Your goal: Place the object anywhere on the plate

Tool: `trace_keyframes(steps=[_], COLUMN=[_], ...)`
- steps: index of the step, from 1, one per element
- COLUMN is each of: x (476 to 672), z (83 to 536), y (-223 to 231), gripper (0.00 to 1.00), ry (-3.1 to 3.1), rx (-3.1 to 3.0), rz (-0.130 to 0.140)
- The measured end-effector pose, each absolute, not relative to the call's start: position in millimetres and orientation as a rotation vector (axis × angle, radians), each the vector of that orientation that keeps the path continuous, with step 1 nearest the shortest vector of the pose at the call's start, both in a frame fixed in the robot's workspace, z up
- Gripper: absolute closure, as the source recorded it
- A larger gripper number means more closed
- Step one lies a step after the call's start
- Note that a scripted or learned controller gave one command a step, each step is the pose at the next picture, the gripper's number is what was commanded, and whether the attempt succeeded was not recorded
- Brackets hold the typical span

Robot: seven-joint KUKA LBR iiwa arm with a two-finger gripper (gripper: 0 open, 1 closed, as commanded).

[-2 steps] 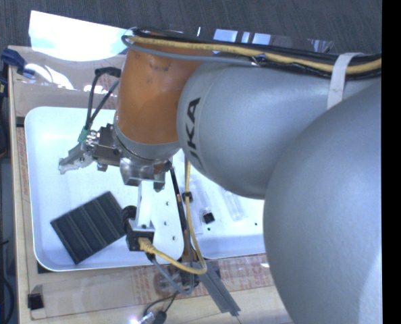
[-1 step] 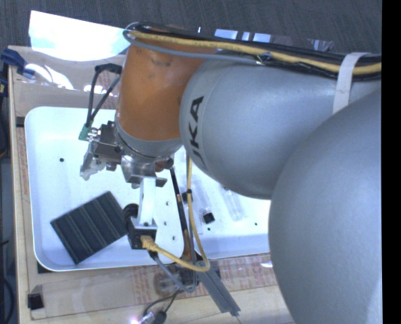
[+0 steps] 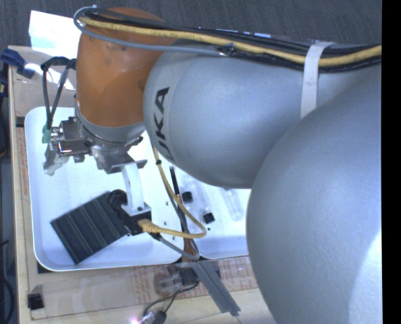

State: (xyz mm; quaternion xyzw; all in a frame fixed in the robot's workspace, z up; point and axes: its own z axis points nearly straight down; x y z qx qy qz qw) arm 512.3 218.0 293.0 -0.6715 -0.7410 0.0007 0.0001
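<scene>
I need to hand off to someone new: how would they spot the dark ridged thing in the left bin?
Start at the left white bin, below the arm's orange band. In its near corner lies a flat dark slab, tilted against the bin's edges. Parallel ridges across its top set it apart from the smooth white floor around it.

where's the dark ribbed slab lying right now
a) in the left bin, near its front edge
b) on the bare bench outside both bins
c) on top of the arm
a: the dark ribbed slab lies flat on the floor of the left bin, towards its front edge, under the arm.
</scene>
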Motion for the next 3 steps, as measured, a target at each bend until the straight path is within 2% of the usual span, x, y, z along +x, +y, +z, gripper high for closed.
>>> trace_keyframes(steps=[1, 2, 3], x=[474.5, 476.5, 485.8], z=[147, 249, 307], y=[183, 130, 197], gripper=[1.00, 1.00, 1.00], ry=[-2.096, -2.261, -1.613], rx=[-2.336, -2.180, -2.695], rz=[0.012, 0.002, 0.004])
